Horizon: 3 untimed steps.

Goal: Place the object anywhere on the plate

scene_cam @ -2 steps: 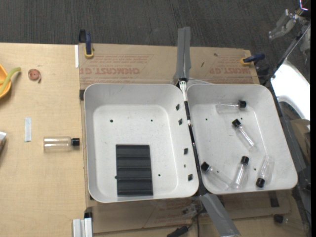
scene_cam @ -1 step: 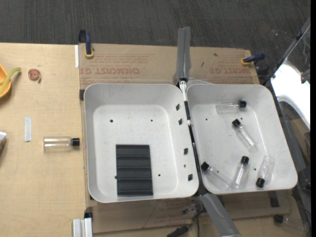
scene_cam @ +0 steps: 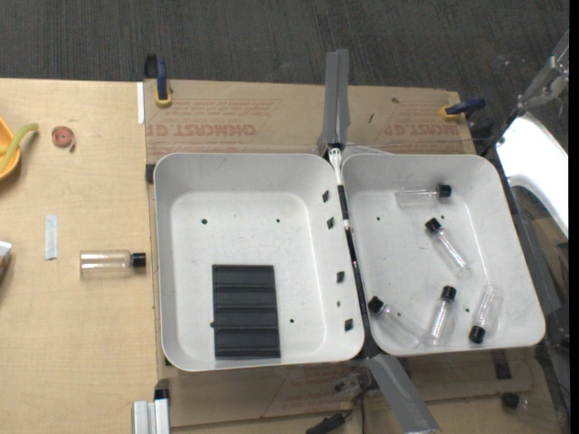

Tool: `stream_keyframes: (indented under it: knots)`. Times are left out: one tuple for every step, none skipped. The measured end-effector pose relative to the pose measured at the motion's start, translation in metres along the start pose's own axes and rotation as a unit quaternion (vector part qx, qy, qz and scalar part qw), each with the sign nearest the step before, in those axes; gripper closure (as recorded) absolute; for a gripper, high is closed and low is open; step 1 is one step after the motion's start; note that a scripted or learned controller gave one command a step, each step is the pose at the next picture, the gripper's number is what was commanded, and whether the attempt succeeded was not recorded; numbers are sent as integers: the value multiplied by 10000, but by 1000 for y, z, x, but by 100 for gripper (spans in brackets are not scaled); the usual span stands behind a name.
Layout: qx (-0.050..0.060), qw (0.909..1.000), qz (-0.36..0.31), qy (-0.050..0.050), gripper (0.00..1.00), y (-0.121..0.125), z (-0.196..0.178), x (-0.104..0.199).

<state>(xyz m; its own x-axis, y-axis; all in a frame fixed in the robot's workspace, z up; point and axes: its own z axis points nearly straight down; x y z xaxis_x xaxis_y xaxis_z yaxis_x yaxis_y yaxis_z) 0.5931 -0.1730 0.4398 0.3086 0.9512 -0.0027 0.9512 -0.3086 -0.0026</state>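
Note:
A black ribbed plate [scene_cam: 245, 311] lies flat in the left bin [scene_cam: 181, 197], near its front wall. Several clear vials with black caps lie scattered in the right bin [scene_cam: 507, 206]. One vial [scene_cam: 422, 196] rests near the back, and another vial [scene_cam: 449, 246] lies slanted in the middle. A third vial [scene_cam: 441, 313] lies near the front, with more vials on either side of it. None of the vials touches the plate.
A further clear vial [scene_cam: 109, 260] lies on the wooden bench left of the bins. A yellow object [scene_cam: 9, 147] sits at the far left edge. Clamps [scene_cam: 159, 80] hold the cardboard behind the bins. A white machine part [scene_cam: 536, 156] stands at the right.

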Motion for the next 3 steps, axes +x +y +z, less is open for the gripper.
stream_keyframes:
  knots:
    - [1, 9979, 655, 0, 0, 36, 11, 67]
    - [8, 9879, 1553, 1, 0, 14, 0, -19]
    - [7, 9979, 650, 2, 0, -59, 0, -64]
